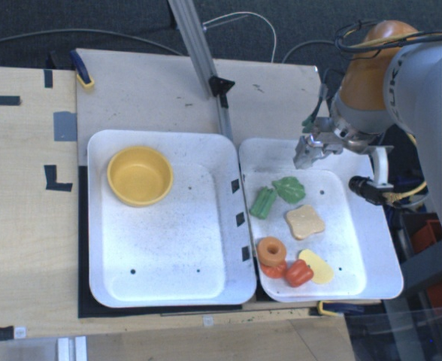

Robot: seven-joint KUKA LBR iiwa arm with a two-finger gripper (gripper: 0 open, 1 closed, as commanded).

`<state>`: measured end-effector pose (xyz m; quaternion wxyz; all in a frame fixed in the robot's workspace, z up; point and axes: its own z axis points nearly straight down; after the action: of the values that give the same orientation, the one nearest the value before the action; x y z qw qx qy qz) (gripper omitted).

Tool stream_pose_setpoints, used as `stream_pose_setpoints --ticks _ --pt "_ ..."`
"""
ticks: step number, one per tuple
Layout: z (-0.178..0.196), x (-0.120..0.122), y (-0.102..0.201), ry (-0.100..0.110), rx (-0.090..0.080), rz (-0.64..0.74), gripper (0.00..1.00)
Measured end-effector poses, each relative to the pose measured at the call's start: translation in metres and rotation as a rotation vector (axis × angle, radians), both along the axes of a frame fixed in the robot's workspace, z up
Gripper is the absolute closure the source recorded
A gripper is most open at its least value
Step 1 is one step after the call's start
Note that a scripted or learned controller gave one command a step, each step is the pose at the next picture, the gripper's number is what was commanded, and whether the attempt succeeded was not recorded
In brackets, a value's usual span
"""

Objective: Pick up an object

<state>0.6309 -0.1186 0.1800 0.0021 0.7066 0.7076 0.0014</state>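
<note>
Plastic toy food, right bin: green pieces, bread slice, doughnut. I judge them light, stiff, slippery; I'd pinch narrow sides. End effector hovers at far rim; spread or pressed together, I cannot tell.

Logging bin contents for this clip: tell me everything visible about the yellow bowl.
The yellow bowl is a round, plain, smooth-looking bowl, plastic by its look, standing upright with its opening facing up and nothing visible inside. It sits in the far left corner of the left bin, resting on the bin's white floor close to its rim. Nothing else touches it. The gripper is over the far edge of the right bin, well apart from the bowl.
</note>
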Motion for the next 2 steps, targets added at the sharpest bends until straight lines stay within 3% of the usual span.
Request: stream_pose_setpoints --ticks 1,2 --pt "0.035 0.001 0.000 0.002 0.001 0.000 1.00" --pt "0.042 0.002 0.046 0.005 0.003 0.004 1.00"
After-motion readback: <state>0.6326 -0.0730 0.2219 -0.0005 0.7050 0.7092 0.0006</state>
